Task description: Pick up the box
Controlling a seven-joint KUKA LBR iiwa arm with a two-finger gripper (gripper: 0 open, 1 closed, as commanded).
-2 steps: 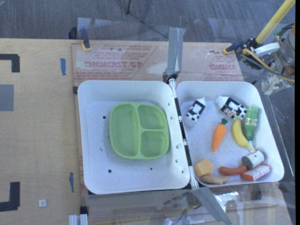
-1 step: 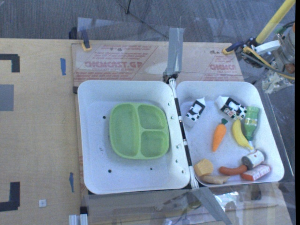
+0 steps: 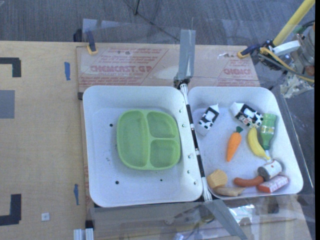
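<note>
Right bin [image 3: 287, 134], contents: the box [image 3: 208, 119], taken to be the black-and-white patterned carton, lies close to the wall shared with the left bin [image 3: 95, 149]. It lies at a slant and touches nothing else. A second patterned carton [image 3: 248, 115] lies further right, near the green bottle [image 3: 267, 129] and the banana [image 3: 257, 143]. At this resolution it is not certain which of the two the task means.

A carrot [image 3: 233, 144] lies between the cartons and slightly towards the near side. A sausage [image 3: 247, 181], a small can [image 3: 270, 169] and a red-and-white packet [image 3: 274, 184] are crowded along the near edge. The left bin holds a green divided plate [image 3: 148, 139].

The gripper [image 3: 294, 84] sits off the bin's far right corner, well apart from every item. Whether the claw is released or clenched cannot be told from this view. Nothing is grasped.

Step in hand: the approach, not yet begun.

Recommendations:
- Travel high across the bin, so that the second carton and the bottle are cleared.
- Come down straight over the box.
- Turn the wrist so the jaws close across the narrower faces, in line with the box's slant.
- Keep the jaw on the wall side clear of the bin rim, where room is scant.
- Close low on the body and lift vertically before moving away.
</note>
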